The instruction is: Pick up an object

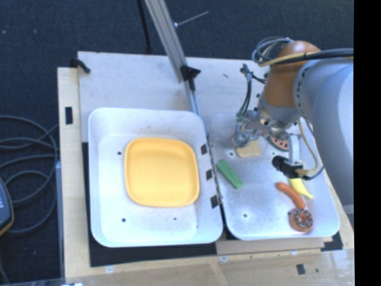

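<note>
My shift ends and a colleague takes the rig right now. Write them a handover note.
Gripper: low in the right bin's far part, beside the tan block; no hold visible.
Things: green block by the right bin's left wall; orange carrot and brown doughnut near its front right corner; yellow plate in the left bin.
Done: nothing seen lifted.
Left: grasp one object and raise it.
</note>
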Tool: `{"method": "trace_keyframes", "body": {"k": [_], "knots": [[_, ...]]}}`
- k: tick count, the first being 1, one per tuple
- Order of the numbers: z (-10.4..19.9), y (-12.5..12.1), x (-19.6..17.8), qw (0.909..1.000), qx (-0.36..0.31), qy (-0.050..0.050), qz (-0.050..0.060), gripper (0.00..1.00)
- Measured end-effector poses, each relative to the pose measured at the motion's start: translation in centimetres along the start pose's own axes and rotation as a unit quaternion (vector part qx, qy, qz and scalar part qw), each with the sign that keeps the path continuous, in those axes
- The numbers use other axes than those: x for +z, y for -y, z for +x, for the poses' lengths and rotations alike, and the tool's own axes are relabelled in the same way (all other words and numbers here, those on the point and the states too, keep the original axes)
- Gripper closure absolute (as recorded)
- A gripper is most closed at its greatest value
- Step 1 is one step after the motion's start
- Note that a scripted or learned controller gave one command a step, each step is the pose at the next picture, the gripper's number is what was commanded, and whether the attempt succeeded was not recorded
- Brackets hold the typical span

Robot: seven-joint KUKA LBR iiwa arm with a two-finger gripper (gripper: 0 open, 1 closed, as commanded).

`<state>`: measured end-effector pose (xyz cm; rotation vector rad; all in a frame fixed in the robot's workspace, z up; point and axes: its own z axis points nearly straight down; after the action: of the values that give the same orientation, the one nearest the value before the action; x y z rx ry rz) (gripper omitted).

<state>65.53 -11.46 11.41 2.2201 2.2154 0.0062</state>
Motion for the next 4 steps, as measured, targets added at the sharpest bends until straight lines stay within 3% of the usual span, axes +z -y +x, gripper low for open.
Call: {"method": "trace_keyframes", "body": {"k": [2,3,4], "knots": [[-1.3,-1.1,-12.0,1.0,-0.001,0.0,0.0,1.0],[-1.3,-1.2,-12.6,1.0,-0.001,0.0,0.003,1.0],[3.9,-1.7,-13.7,1.0,-0.003,-0.001,0.002,1.0]]}}
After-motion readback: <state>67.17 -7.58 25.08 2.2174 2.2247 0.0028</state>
